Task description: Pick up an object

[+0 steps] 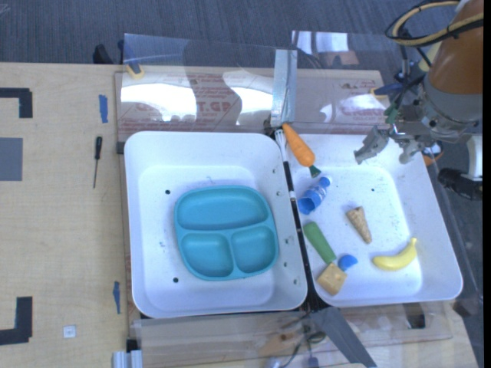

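Observation:
The right bin [430,205] holds an orange carrot [298,146] at its far left corner, a blue cup [313,195] lying on its side, a green cucumber [318,240], a tan cone [359,224], a yellow banana [397,256], a tan block [331,279] and a small blue piece [347,262]. My gripper [387,148] hangs open over the bin's far right part, its two grey fingers [368,147] spread apart with nothing between them. It is well above and to the right of the toys.
The left bin [146,205] carries a teal divided plate [225,230]. A clear plastic wall [230,83] and a metal post [283,83] stand behind the bins. A screwdriver [97,159] lies on the wooden bench at left. Cables loop above the arm at top right.

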Action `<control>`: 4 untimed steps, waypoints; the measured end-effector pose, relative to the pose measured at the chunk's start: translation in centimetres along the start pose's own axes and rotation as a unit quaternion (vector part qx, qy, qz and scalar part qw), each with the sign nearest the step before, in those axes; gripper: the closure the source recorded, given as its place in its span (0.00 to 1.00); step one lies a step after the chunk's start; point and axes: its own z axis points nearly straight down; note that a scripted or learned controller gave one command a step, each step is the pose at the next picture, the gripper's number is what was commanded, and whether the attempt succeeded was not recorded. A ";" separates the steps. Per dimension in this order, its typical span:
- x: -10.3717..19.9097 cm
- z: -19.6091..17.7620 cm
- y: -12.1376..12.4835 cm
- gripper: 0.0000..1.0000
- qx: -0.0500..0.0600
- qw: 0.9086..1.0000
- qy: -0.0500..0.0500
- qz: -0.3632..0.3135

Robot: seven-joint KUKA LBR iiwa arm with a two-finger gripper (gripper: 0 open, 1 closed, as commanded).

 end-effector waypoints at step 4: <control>-1.5 15.5 -4.0 0.00 -0.003 1.000 -0.001 -0.017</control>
